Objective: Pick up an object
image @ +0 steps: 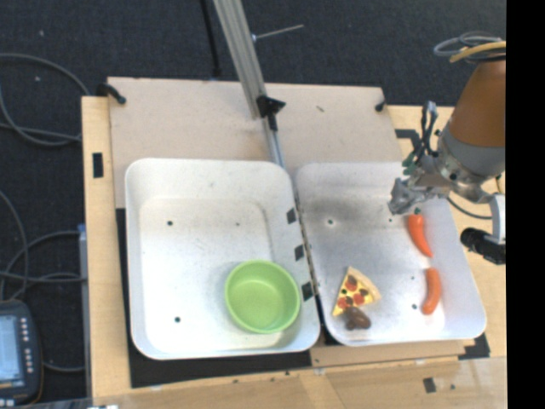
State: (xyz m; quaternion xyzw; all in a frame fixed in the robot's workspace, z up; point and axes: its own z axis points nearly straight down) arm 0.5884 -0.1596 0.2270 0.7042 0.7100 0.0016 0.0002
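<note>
Across the bench [196,118] sat two white bins side by side. Low in the left bin [170,194] stood a green bowl [262,295], well apart from everything else. A metal pole [243,49] slanted down from the top and ended near the seam between the bins. Low in the right bin [349,203] lay a pizza slice [355,291] with a small brown lump [358,319] touching its lower edge. Near the right wall lay an orange sausage [432,290], its long axis running nearly up and down.

Above it, apart from it, lay an orange carrot [417,233], slim and tapered, its long axis tilted slightly, upper end leaning left, lower end toward the right wall. Nothing lay against it.

At the carrot's upper end hung the gripper [404,196], just above it; whether its fingers were spread or closed could not be told.
</note>
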